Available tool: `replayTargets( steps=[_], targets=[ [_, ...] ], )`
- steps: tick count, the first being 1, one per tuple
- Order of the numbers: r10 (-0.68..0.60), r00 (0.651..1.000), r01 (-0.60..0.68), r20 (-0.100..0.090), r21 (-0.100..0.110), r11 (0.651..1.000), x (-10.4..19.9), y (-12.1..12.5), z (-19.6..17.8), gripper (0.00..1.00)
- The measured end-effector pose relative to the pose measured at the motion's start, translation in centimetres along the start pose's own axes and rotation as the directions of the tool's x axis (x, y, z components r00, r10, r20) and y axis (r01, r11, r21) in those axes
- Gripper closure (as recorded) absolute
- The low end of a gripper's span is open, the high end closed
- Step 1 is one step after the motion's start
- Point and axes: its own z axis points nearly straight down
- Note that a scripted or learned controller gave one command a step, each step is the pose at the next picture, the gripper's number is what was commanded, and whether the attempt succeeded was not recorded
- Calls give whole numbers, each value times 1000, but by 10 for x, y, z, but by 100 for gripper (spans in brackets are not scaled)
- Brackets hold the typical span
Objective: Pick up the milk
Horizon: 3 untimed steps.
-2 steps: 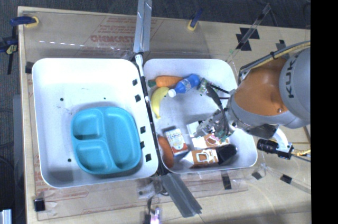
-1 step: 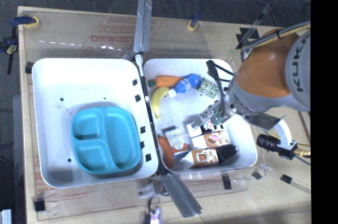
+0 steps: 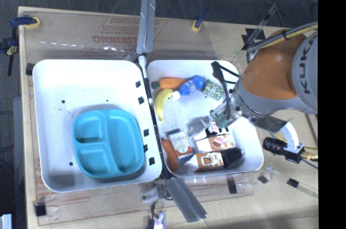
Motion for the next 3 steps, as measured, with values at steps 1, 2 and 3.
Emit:
replayTargets(
  steps=[1, 2, 3],
  targets=[
    [-93, 996, 93, -2, 2, 996, -55, -27, 60, 0],
    [-172, 985, 172, 21, -13, 985, -65, -28, 120, 0],
    [-175, 984, 176, 30, -15, 984, -67, -26, 108, 100]
  ],
)
